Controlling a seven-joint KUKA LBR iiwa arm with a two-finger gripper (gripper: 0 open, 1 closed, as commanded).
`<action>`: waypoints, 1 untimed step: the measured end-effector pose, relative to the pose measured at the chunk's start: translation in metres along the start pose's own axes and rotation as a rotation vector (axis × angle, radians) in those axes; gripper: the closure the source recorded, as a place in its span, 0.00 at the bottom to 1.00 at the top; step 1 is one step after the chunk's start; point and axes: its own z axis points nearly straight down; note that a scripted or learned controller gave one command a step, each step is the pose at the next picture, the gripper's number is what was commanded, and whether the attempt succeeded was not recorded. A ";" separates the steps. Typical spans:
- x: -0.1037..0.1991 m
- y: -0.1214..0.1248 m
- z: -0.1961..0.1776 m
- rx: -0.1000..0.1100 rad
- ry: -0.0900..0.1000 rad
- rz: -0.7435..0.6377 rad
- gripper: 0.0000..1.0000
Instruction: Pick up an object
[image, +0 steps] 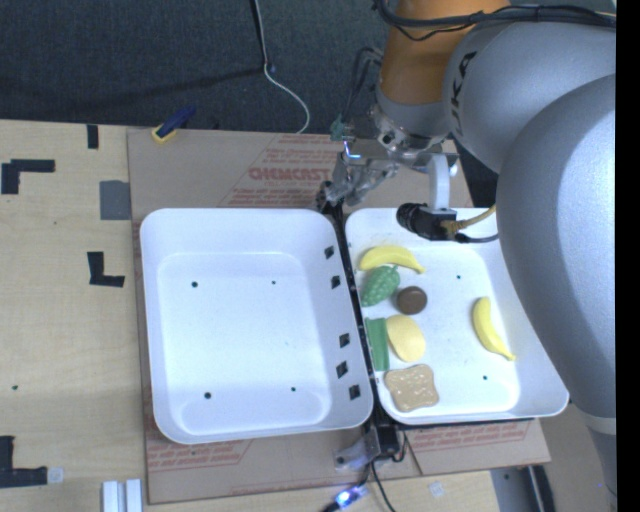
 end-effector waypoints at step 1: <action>0.049 0.001 -0.109 -0.016 0.003 -0.001 1.00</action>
